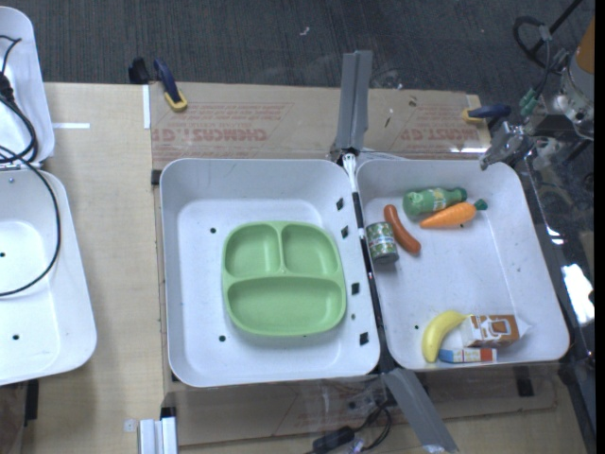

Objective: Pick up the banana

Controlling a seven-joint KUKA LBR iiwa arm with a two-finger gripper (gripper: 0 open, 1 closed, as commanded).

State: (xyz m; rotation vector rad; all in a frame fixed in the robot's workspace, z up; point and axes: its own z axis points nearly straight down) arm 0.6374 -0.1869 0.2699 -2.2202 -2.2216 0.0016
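Note:
The yellow banana lies near the front edge of the right bin, touching the left end of a small orange and white carton. My gripper hovers over the back right corner of that bin, far behind the banana and to its right. The arm comes in from the upper right. Nothing shows in the gripper.
At the back of the right bin lie a green bottle, an orange carrot, a red sausage and a small can. The left bin bears a green divided plate. A metal divider stands between the bins.

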